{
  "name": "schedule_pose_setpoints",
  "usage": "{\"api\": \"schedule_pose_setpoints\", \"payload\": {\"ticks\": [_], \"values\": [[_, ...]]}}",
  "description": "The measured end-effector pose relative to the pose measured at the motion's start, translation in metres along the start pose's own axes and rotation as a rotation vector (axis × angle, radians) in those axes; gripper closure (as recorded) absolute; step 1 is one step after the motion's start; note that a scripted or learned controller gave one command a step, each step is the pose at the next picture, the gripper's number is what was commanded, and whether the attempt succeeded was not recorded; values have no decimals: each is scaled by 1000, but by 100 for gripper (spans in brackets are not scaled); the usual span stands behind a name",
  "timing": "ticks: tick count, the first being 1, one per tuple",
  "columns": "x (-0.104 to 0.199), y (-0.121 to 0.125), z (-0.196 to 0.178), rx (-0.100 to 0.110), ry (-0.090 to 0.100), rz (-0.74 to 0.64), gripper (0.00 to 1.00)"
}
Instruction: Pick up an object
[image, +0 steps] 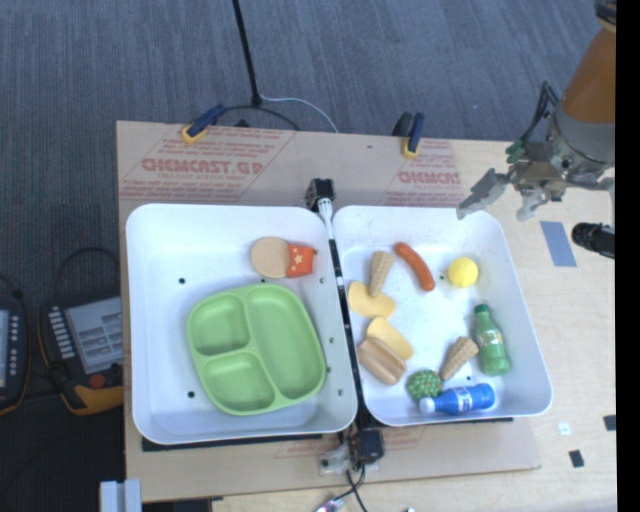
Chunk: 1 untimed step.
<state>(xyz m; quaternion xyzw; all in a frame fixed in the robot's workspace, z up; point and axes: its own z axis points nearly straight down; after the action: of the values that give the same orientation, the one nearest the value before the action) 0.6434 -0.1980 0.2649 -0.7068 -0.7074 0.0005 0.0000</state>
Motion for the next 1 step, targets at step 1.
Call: {"api": "schedule_pose_setpoints", "payload": {"ticks": [1], "values": [[31,2,140,-1,-1,264,0]]}}
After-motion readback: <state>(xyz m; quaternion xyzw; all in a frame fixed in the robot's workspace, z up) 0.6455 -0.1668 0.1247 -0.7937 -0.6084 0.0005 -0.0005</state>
